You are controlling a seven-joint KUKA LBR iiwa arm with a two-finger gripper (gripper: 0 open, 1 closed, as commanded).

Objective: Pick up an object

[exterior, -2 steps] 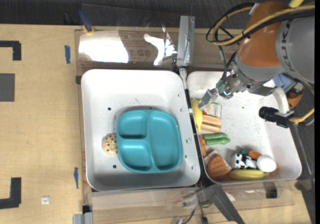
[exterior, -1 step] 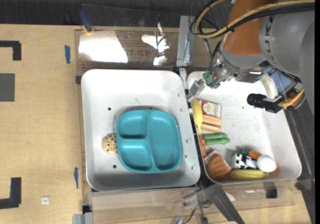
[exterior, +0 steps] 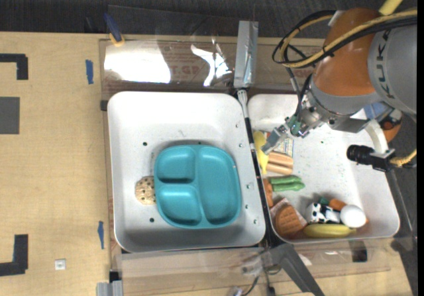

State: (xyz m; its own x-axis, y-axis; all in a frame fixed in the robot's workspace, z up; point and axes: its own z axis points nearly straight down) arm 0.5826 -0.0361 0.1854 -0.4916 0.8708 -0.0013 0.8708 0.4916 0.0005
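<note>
The gripper (exterior: 296,124) hovers over the right bin (exterior: 381,222), above the hot dog (exterior: 279,163); its grip cannot be told. Approach step; next, descend and close.

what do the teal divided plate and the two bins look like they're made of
The teal plate looks like molded plastic with a smooth, slightly matte finish: even color, rounded compartment edges, soft sheen. The left bin and right bin look like white plastic or perhaps coated metal; the surface is smooth and semi-gloss with rounded corners, and small dark dots along the walls might be fasteners. The view leaves that open.
</note>
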